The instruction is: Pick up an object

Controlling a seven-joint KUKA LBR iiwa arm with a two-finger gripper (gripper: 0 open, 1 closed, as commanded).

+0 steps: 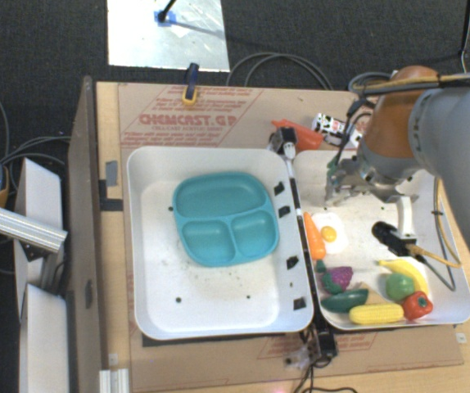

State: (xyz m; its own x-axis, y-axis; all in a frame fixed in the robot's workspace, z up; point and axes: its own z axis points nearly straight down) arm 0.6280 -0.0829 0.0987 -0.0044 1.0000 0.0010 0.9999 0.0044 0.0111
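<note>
- Since the toy food is crowded along the near edge of the right bin [456, 305], a pick there needs care: the corn cob [374, 313] touches the dark green vegetable [345, 301], and the red pepper [417, 304], green pepper [398, 286] and banana [404, 268] sit packed together at the near right corner (a closing grip would likely nudge a neighbour).
- A little farther in, the purple piece [339, 277] lies near the divider, close beside the carrot [313, 234], which runs along the bin wall; that wall would probably block one finger.
- My pick for a clean try is the fried egg [327, 234], which lies flat and apart from the heap, though its low profile may slip out of a grasp.
- Nearest the gripper [343, 188] is open bin floor; it hangs low over the far part of the right bin with nothing seen in it, and how wide it stands I cannot tell.
- Over in the left bin [149, 244], the teal tray [223, 218] lies alone, well apart from the arm.
</note>
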